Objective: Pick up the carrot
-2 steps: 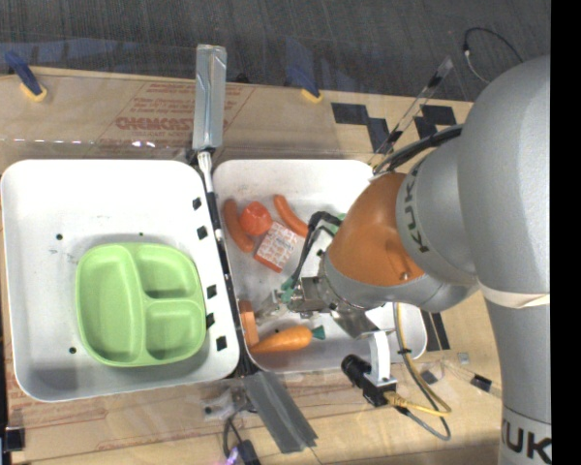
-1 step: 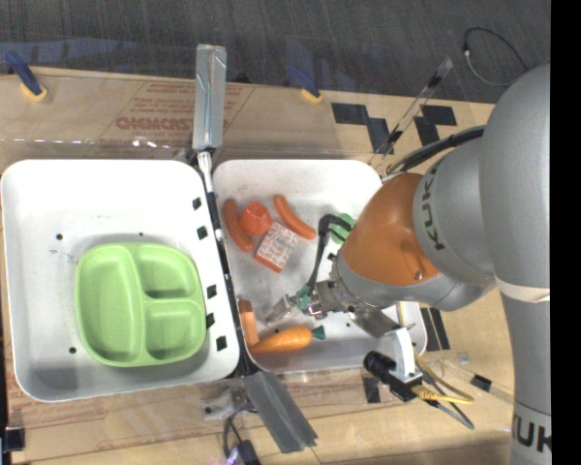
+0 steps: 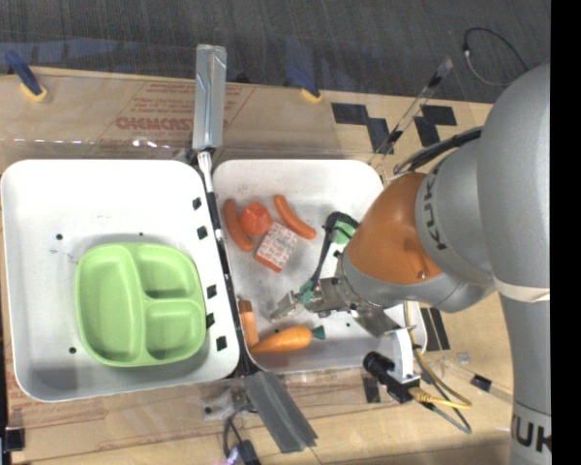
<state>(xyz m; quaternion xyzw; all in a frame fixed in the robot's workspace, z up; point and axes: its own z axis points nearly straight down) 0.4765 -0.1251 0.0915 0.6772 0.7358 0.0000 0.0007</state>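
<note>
Brown bench (image 3: pixel 97 105) carries two white bins. Left bin (image 3: pixel 29 192) holds a green tray (image 3: pixel 140 303). Right bin (image 3: pixel 300 174) has the carrot (image 3: pixel 283 339) flat along its front edge, orange, green stub pointing right, not yet lifted. Just above it hangs the gripper (image 3: pixel 295 303); I cannot tell its state. Grasp and lift remain, I judge.

Tray (image 3: pixel 140 303) in left bin (image 3: pixel 39 187); carrot (image 3: pixel 283 339) in right bin (image 3: pixel 300 174).
</note>
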